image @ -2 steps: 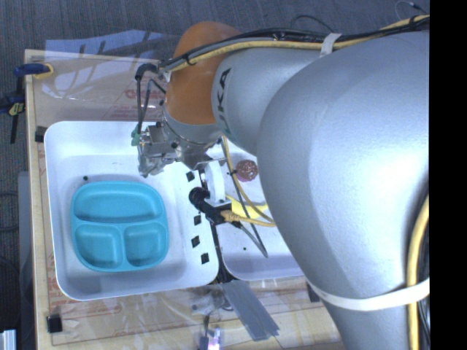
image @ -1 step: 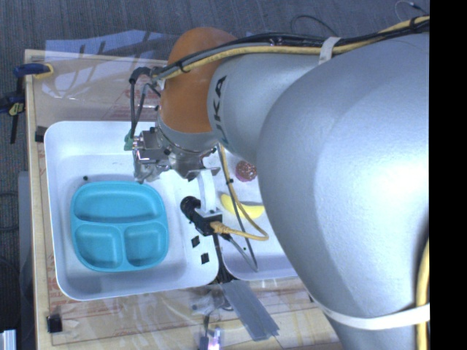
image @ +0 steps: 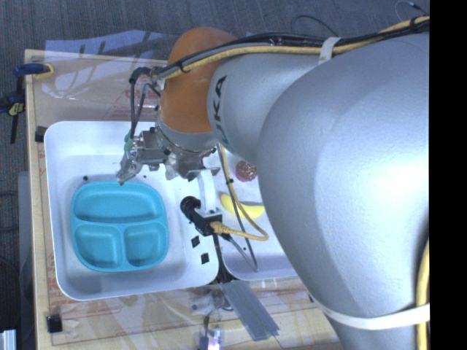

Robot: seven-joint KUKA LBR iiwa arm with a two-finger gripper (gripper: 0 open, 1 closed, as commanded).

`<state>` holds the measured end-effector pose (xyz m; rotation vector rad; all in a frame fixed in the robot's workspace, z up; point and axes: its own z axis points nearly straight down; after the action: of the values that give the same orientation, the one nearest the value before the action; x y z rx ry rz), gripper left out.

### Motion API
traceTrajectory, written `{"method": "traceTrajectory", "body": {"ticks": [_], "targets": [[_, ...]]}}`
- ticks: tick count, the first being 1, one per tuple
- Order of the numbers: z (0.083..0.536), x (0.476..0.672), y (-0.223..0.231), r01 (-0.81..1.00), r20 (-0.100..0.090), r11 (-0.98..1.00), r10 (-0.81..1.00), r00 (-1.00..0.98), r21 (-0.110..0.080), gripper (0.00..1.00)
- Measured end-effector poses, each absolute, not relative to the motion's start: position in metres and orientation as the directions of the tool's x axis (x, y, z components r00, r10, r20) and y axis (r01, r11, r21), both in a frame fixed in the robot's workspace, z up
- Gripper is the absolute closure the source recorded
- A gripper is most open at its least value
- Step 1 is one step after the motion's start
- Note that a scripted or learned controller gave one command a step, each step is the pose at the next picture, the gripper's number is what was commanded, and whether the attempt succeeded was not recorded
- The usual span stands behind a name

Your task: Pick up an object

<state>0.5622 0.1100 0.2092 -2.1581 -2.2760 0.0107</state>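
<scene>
A light blue divided plate [image: 119, 226] with three compartments lies flat in the left white bin [image: 62, 152]. My gripper [image: 127, 170] hangs from the orange wrist band [image: 186, 86] and points down at the plate's far rim, touching it or just above it. Nothing shows held in the gripper. In the right bin [image: 252, 268], a yellow object [image: 246, 211] and a small pinkish round object [image: 246, 170] peek out from under the arm.
The grey arm [image: 343, 173] covers most of the right bin and the right side of the view. A yellow cable [image: 241, 233] and a black fitting [image: 191, 207] hang over the wall between the bins. Clear plastic sheeting [image: 87, 71] lies behind the left bin.
</scene>
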Motion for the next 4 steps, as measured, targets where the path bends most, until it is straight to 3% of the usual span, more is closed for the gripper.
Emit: {"method": "traceTrajectory", "body": {"ticks": [1, 2, 3, 4], "targets": [[0.217, 0.562, 0.111, 0.998, -0.002, 0.060, 0.998, -0.060, -0.014, 1.00], [0.217, 0.562, 0.111, 0.998, -0.002, 0.060, 0.998, -0.060, -0.014, 0.00], [0.107, 0.499, 0.184, 0.978, 0.000, 0.207, 0.978, -0.207, 0.015, 0.00], [0.191, 0.557, 0.081, 0.995, -0.001, 0.102, 0.995, -0.102, -0.004, 0.00]]}}
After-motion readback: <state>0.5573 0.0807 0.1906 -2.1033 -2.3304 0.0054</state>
